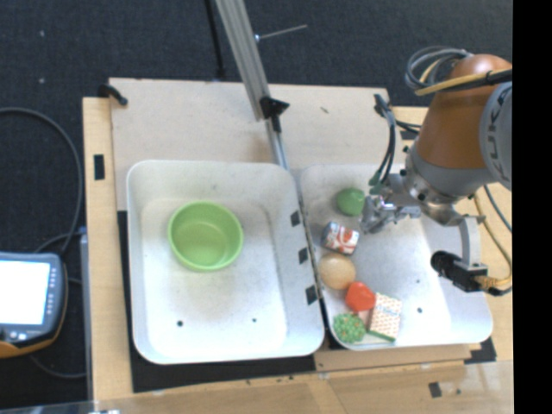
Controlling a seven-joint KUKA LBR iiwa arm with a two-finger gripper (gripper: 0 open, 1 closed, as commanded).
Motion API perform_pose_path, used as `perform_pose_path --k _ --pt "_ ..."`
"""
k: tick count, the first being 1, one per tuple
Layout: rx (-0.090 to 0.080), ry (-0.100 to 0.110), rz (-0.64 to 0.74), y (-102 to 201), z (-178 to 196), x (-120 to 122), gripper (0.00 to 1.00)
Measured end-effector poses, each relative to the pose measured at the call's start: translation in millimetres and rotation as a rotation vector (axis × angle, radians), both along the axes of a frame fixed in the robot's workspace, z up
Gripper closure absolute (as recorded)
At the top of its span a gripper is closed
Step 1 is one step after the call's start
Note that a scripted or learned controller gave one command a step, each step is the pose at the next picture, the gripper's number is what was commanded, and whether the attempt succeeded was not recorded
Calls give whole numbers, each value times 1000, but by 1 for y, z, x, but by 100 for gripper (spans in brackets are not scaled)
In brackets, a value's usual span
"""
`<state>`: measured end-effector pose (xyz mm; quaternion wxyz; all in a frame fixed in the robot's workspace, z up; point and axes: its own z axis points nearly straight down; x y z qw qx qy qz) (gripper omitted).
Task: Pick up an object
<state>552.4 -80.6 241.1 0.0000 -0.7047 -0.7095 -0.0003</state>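
The right bin (448, 317) holds several small objects. A green ball (349, 201) lies near its back left, and a crumpled silver and red packet (341, 238) sits just in front of it. Further forward are a tan egg-shaped object (337, 272), a red object (360, 297), a patterned card (385, 315) and a green textured piece (349, 327). My gripper (378, 211) hangs low over the bin, just right of the green ball and packet, with nothing visibly between its fingers.
A green bowl (205, 235) stands in the left bin (155, 317). A slanted metal rail (246, 50) rises from the back, ending between the bins. The arm's orange and grey body (457, 136) covers the right bin's back right. A screen device (26, 296) sits at far left.
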Motion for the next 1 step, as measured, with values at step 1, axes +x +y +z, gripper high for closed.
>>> perform_pose_path --k 1 --pt "1 -1 1 52 -2 19 100"
